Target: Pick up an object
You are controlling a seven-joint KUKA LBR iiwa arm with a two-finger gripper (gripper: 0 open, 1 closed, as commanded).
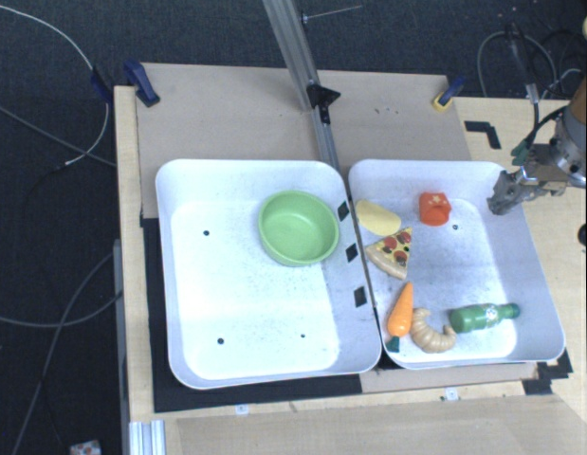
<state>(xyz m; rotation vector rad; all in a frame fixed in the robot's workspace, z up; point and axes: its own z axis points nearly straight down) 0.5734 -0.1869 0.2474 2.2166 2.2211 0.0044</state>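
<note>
The right bin [483,273] holds several toy foods: a red pepper [433,208], a yellow lemon-like piece [377,218], a pizza slice [392,253], an orange carrot [400,312], a tan croissant [431,334] and a green bottle [481,317]. My gripper [506,195] hangs over the right bin's upper right corner, to the right of the red pepper and apart from it. Nothing shows between its fingers.
A green bowl [298,227] sits in the left bin [227,301] near its upper right. A metal pole [298,55] slants down to the gap between the bins. Blue and yellow clamps hold the board's back corners.
</note>
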